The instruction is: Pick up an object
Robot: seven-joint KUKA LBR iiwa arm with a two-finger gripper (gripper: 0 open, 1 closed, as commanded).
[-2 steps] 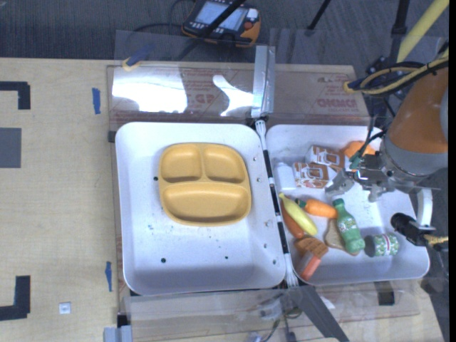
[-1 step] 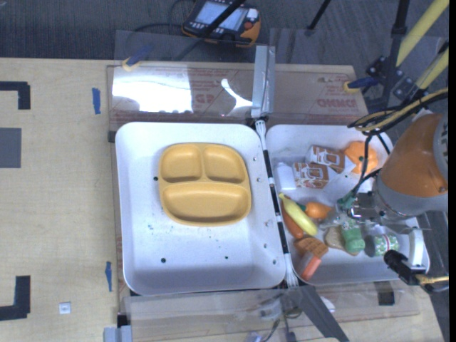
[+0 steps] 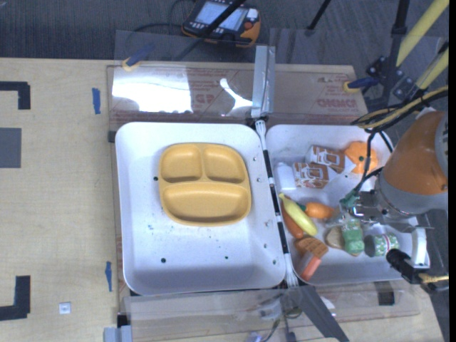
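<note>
Green plastic bottle (image 3: 353, 238) lying among toy food near right bin's (image 3: 285, 137) front edge, under lowered gripper (image 3: 360, 209), likely chosen for reach.

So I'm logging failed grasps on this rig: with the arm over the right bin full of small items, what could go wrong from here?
1. Clutter: the banana, carrot and green bottle lie packed together, so the fingers may land on two things or nudge one aside.
2. The gripper hangs over the pile's edge, and the arm hides part of the bin, so an off-centre close could slip.
3. Items near the right bin divider wall may block a finger.
</note>
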